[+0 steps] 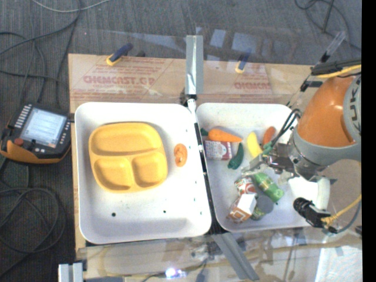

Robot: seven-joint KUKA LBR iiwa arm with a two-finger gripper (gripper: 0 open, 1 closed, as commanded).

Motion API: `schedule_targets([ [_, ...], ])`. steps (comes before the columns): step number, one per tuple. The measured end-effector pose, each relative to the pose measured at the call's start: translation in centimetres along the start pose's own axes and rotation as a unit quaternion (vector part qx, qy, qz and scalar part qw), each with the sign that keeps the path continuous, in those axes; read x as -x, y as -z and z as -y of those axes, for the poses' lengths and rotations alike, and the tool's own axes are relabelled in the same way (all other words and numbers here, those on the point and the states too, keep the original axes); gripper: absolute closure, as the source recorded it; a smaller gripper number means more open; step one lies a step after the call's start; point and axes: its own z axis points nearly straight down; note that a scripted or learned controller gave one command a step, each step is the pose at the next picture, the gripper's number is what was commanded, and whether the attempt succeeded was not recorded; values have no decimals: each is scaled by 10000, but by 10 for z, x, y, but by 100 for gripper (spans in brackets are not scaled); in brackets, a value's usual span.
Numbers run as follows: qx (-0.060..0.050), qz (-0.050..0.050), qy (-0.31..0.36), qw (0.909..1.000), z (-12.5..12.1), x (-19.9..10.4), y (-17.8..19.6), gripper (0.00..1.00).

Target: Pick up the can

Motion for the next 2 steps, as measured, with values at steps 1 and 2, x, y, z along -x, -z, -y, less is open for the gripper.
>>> schedule_targets([
  [1, 8, -3, 84, 10000, -11, 53, -88, 0],
  [2, 6, 3, -76, 10000, -19, 96, -66, 0],
])
